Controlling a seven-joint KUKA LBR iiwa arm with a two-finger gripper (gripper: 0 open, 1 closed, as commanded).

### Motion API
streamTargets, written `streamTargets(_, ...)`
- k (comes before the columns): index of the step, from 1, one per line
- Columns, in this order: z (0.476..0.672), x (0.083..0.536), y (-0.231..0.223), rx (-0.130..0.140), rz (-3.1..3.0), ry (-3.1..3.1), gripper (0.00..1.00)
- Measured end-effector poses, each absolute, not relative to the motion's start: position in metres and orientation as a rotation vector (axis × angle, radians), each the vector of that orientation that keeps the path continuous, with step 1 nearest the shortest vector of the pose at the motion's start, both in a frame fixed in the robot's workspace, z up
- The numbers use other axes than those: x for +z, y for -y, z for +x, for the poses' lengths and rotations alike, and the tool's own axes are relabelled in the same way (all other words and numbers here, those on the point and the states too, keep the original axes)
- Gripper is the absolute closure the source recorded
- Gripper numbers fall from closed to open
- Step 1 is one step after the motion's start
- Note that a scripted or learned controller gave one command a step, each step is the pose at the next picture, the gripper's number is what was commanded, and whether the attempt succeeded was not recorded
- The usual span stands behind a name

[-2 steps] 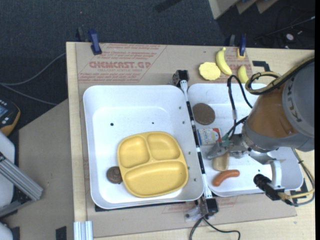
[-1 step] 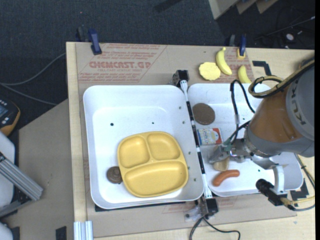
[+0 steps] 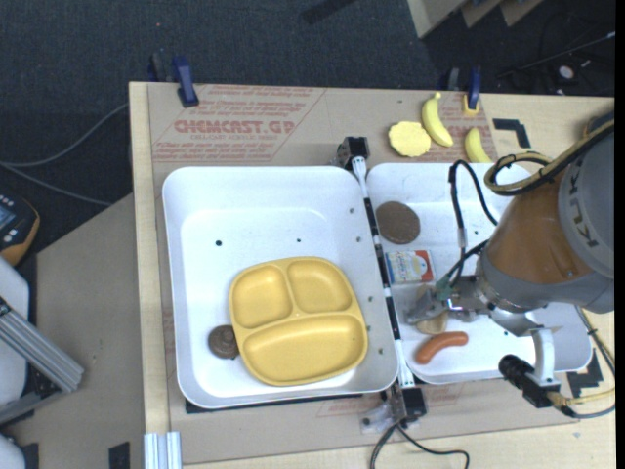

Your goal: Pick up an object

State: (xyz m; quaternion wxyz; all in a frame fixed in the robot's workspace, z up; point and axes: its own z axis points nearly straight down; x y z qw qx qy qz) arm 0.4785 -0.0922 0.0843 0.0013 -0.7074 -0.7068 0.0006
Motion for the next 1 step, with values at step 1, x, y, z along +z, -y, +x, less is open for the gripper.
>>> streamTargets(1, 0.4922, 0.0843, 0.096, 0.0, -2.222, 2.223, 0.0)
